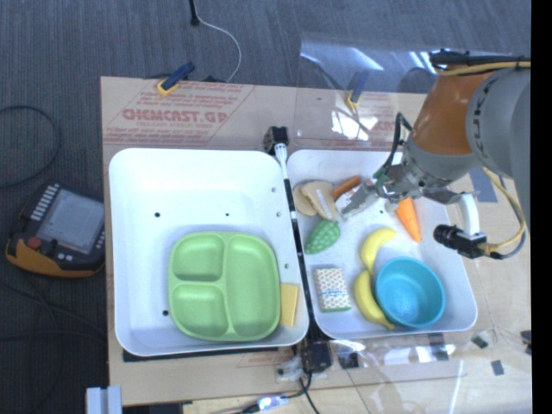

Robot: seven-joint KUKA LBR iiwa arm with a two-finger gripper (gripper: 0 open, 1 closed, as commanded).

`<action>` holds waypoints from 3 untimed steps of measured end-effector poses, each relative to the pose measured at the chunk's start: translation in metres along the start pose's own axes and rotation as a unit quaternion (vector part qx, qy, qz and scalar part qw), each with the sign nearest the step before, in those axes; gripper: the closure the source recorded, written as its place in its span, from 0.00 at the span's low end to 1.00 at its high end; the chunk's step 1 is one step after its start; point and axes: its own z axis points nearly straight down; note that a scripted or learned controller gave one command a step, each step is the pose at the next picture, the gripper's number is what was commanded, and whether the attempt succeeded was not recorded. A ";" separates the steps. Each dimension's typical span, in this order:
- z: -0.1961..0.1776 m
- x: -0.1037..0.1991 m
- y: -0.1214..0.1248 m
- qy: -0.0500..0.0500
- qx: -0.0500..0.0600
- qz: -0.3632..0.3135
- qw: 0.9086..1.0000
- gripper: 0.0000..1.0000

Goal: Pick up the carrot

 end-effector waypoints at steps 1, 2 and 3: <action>0.046 -0.047 -0.061 0.006 -0.010 0.113 0.993 0.00; 0.046 -0.052 -0.025 0.016 -0.006 0.259 0.966 0.00; 0.035 -0.060 -0.027 0.004 -0.011 0.259 0.966 1.00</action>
